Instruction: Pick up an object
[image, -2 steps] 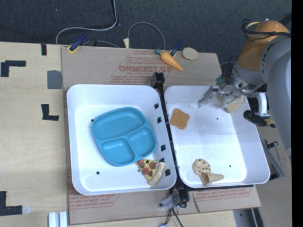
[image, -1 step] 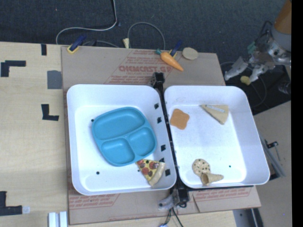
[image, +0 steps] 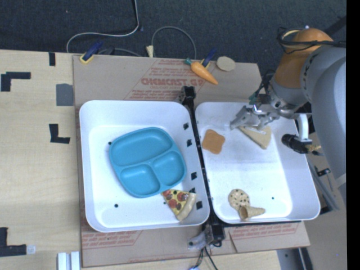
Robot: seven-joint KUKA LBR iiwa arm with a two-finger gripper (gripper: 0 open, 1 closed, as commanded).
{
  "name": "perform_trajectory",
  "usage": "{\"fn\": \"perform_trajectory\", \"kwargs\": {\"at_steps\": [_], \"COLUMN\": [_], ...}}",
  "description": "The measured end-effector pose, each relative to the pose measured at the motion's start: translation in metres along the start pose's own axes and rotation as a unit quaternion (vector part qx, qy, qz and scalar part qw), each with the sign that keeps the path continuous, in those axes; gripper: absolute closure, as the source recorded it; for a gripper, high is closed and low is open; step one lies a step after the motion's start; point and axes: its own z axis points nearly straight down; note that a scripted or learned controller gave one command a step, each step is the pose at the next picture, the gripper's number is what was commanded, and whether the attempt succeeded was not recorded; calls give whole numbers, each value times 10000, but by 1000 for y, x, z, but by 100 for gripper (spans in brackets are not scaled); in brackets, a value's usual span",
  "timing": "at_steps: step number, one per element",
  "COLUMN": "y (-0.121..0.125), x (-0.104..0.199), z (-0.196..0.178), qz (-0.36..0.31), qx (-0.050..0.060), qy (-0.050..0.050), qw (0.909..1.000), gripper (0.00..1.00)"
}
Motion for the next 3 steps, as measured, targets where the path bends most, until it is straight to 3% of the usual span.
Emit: {"fn": "perform_trajectory", "kwargs": {"at_steps": [1, 2, 3], "y": [3, 4, 2], "x": [-2, 109, 102], "z": [-20, -85, -80], "qz": [1, -38, 4], "qx": [-53, -86, -57], "qy": [-27, -4, -18], "qw": [10000, 10000, 10000], "gripper": [100, 100, 0]}}
